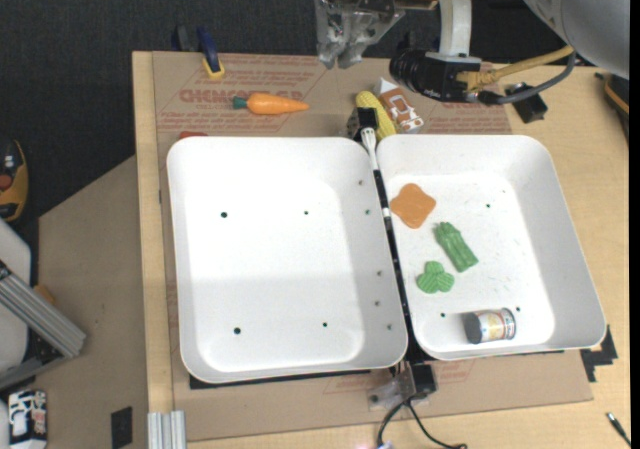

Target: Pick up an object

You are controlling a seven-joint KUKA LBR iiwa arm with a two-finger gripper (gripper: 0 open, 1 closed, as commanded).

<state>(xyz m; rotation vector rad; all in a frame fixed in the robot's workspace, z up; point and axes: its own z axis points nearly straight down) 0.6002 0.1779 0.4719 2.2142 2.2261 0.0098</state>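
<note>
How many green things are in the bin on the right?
2. A long green piece lies near the middle of the right bin. A smaller leafy green piece sits just below it, toward the divider. Nothing seems hidden.

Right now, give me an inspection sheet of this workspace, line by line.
Surface: brown cardboard sheet under two shallow white bins; left bin, right bin.
Job's things: in the right bin, flat orange piece, long green toy vegetable, small green leafy toy, small metal-lidded jar lying on its side.
Clutter: toy carrot, blue and yellow clip, yellow toy corn, all behind the bins.
Grippers: gripper raised beyond the bins, nothing seen in it.
Cables: black cable at front edge.
Surroundings: dark floor.
</note>
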